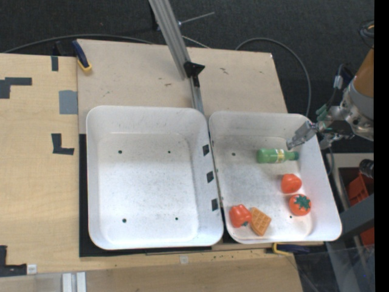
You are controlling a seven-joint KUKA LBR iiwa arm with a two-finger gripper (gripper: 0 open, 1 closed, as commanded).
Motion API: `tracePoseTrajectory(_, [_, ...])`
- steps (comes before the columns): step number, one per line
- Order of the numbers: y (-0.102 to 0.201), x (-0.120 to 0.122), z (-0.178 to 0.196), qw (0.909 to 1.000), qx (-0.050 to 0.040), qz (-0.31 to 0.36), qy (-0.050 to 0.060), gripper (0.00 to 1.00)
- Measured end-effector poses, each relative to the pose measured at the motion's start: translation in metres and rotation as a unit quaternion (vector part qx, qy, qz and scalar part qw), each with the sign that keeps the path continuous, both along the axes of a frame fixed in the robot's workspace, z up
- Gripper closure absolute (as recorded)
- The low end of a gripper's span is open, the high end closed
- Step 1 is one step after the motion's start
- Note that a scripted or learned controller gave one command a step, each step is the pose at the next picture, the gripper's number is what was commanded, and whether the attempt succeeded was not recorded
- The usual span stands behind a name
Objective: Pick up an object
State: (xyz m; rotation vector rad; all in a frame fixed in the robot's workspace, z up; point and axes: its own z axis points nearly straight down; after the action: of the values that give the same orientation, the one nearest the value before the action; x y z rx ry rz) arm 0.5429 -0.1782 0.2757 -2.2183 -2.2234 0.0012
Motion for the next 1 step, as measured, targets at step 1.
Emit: tracePoseTrajectory(1, [0.0000, 0.0000, 0.0001, 1.0000, 0.0001, 0.000, 0.000, 0.00])
